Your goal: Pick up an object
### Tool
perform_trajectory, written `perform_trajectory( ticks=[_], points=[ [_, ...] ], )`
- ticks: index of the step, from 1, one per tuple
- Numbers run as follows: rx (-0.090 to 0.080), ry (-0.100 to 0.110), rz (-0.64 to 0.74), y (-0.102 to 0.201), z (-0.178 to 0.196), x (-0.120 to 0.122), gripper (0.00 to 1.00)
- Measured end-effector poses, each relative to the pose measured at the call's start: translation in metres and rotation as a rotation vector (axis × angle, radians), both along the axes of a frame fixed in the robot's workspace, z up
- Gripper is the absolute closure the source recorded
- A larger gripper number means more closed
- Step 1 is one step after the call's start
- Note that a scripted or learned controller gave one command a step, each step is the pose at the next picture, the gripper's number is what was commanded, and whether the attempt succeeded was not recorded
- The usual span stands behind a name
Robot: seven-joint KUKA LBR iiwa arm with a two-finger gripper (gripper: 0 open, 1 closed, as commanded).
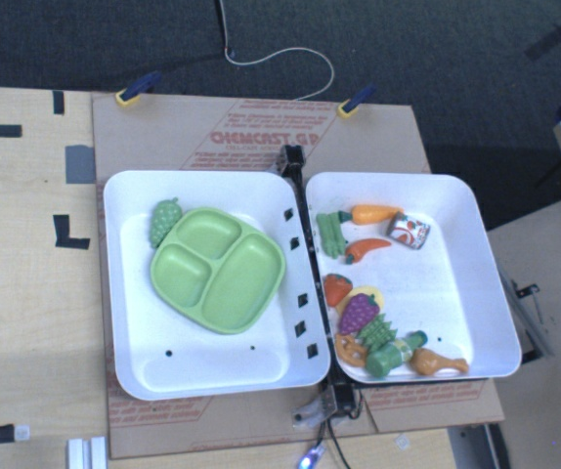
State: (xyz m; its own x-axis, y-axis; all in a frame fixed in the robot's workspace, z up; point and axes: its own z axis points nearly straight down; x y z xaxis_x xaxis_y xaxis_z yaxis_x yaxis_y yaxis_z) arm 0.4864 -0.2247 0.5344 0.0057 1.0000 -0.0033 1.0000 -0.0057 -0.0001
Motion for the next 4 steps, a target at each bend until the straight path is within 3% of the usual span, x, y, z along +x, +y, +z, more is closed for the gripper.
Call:
perform_trajectory(
  ticks=[2, 3, 4],
  points=[
    [0.004, 0.005, 0.006, 0.001, -0.096, 0.004, 1.00],
    [0.003, 0.003, 0.006, 0.001, -0.125, -0.003, 1.00],
    [-0.003, -0.016, 0.011, 0.028, 0.008, 0.028, 1.00]
  ],
)
